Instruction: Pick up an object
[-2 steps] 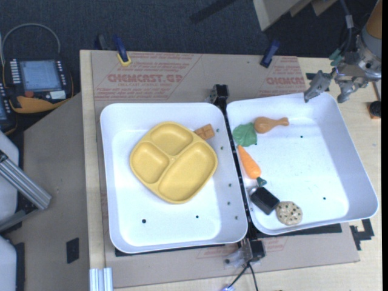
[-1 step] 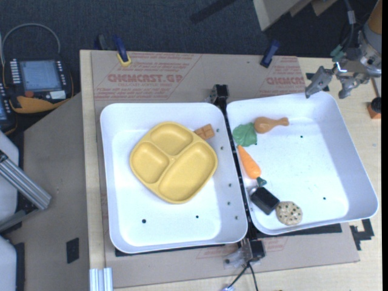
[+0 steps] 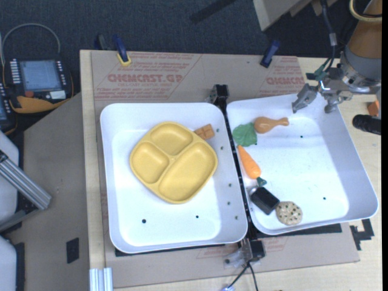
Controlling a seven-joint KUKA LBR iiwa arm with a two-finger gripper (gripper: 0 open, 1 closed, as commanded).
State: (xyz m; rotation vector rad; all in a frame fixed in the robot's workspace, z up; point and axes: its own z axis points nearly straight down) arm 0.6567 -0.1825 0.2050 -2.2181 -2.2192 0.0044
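Bright, even overhead light, soft shadows, mild glare on white bins (image 3: 115, 162).

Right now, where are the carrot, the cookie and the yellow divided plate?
carrot (image 3: 248, 161), camera view, middle of its orange body.
cookie (image 3: 289, 213), camera view, centre of its speckled top.
yellow divided plate (image 3: 143, 160), camera view, floor of its left compartment.
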